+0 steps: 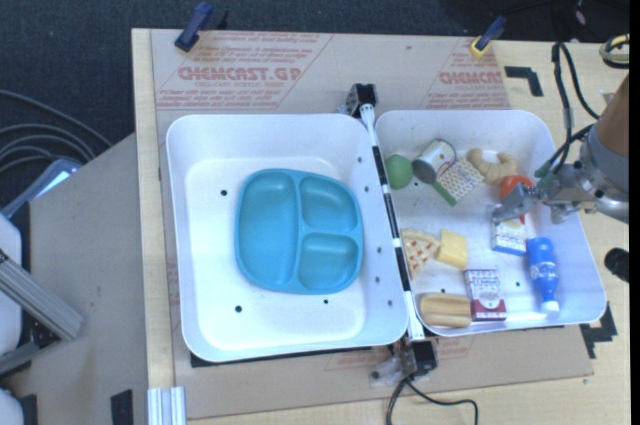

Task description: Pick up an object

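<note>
Altogether, one blue tray (298,230) fills the left bin (190,163); end effector (512,203) grip state unclear.

Pale wooden desk (150,213) across the frame's middle, printed brown board (300,73) laid on it, two white bins, left bin (200,313), right bin (580,283), side by side

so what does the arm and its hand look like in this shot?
At the frame's right edge: a rounded grey arm segment ending in a grey metal hand with dark mechanical parts. Black cables loop beside it above the right white bin.
</note>
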You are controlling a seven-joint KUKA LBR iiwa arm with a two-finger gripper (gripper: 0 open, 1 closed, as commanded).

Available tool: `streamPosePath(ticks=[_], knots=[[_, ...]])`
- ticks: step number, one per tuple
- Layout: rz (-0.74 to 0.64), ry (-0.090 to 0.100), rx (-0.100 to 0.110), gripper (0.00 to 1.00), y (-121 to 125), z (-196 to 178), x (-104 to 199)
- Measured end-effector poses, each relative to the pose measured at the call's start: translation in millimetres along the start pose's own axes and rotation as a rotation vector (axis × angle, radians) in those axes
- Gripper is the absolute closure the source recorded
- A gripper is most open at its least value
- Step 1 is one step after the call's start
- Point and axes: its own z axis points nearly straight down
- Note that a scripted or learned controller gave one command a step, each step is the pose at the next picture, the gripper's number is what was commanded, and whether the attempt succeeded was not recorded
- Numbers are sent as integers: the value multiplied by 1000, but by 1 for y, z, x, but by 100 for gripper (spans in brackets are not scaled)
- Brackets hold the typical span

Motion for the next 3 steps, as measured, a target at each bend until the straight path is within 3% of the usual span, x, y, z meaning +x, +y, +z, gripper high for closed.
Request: streamPosePath(ticks=[1,2,3], knots=[[0,0,0,0,33,104,-22],[1,-1,-2,100,33,94,-23],[-1,0,-1,100,-4,-6,30]])
